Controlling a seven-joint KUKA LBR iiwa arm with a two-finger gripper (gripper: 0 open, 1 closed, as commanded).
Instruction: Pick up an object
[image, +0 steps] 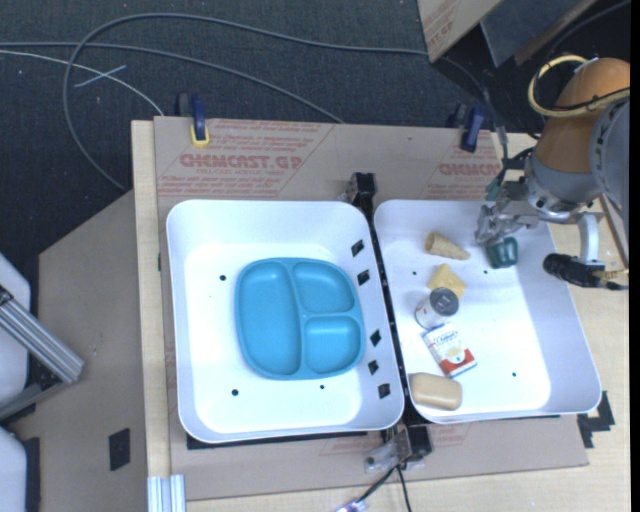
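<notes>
A small teal object (501, 252) lies in the right bin (545, 330) near its far edge, directly beneath the gripper (497, 228); whether the gripper grasps it cannot be told. Food pieces lie left.

Illumination: even and bright, delivered from overhead; the two white bins (200, 300) are rendered near overexposure, with soft sheen noted on the blue divided tray (300, 317). Shadows: faint and short, recorded beneath the bin rims. Sharpness: moderate throughout, with slight softness and coarse grain observed.
</notes>
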